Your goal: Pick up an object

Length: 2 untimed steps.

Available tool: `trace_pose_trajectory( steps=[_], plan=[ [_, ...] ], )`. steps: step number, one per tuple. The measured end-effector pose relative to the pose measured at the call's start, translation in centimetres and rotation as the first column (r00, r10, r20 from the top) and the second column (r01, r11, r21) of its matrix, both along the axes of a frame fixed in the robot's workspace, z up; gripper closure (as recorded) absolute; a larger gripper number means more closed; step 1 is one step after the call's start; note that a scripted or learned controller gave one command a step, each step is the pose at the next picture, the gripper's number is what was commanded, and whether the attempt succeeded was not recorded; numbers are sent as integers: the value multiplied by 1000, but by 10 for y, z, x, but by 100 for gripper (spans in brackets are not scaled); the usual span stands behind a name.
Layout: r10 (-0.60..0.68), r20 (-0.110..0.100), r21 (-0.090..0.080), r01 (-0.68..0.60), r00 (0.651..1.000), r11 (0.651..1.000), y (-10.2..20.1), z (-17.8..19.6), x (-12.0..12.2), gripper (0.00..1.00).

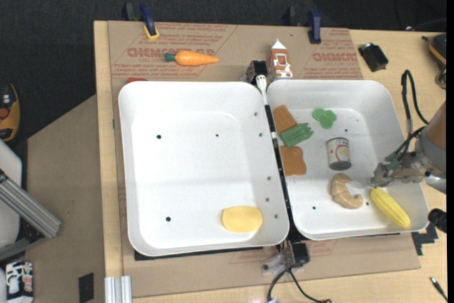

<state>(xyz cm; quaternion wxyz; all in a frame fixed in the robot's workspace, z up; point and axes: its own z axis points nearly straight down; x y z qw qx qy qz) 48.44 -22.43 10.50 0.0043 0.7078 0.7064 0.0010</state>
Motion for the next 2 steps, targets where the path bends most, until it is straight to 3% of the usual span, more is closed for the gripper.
trace_pose_trajectory(
  steps=[1, 2],
  plan=[
    [0, 2, -1, 0, 1000, 1000, 0, 10, 0, 100],
    [10, -4, 5, -10, 1000, 1000, 61, -22, 62, 100]
  ],
)
